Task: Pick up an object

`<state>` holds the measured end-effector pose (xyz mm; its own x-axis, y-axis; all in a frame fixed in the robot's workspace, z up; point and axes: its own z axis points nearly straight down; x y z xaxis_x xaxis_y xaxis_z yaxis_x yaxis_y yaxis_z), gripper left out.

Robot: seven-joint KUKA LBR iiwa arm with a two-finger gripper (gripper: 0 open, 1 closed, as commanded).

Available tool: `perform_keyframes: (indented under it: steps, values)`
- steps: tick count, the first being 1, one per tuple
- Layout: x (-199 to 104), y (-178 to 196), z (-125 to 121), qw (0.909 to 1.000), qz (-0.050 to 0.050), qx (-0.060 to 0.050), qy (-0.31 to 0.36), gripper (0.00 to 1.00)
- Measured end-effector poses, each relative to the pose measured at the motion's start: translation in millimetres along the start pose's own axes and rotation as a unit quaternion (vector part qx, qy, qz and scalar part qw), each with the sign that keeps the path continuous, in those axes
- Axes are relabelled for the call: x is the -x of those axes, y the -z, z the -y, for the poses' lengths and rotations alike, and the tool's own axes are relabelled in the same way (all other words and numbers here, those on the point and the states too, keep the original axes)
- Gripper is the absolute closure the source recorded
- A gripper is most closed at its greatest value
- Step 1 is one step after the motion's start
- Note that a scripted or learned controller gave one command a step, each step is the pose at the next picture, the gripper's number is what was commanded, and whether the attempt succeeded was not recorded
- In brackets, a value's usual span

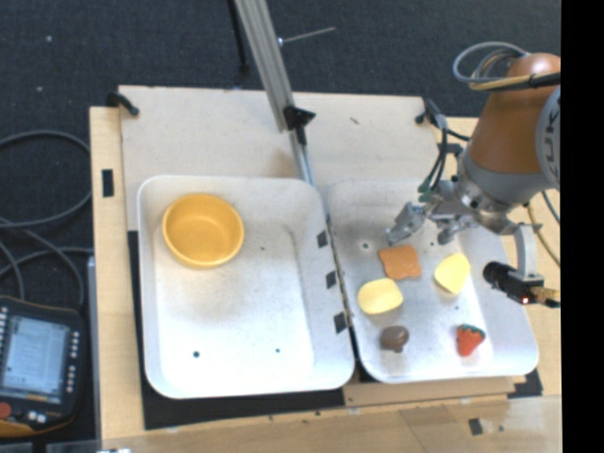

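Yellow bowl (pixel 203 229) sits alone in left bin (pixel 236 366). Right bin (pixel 510 347): brown lump (pixel 394 337), yellow piece (pixel 380 296), flat orange slab (pixel 401 261), strawberry (pixel 470 340). Slab looks light and stiff; grip across its edges. Pincer (pixel 427 217) hovers just above it, spread, pinching nothing.

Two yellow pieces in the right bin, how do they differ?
The yellow piece near the bin's middle lies wide and flat, just below the orange-brown square. The yellow piece further right is tilted and narrower, above the red strawberry. The first lies closer to the divider between the bins. Both are pale yellow, rounded, and lie free of the gripper.
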<state>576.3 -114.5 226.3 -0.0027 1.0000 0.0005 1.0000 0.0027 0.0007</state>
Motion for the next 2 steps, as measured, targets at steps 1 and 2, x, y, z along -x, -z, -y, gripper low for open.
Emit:
perform_keyframes:
  steps: [1,2]
  values:
    - [0,0,0,1.0000,0.000,0.000,-0.001,0.00]
    - [-4,-62,3,1.0000,0.001,-0.003,-0.002,0.00]
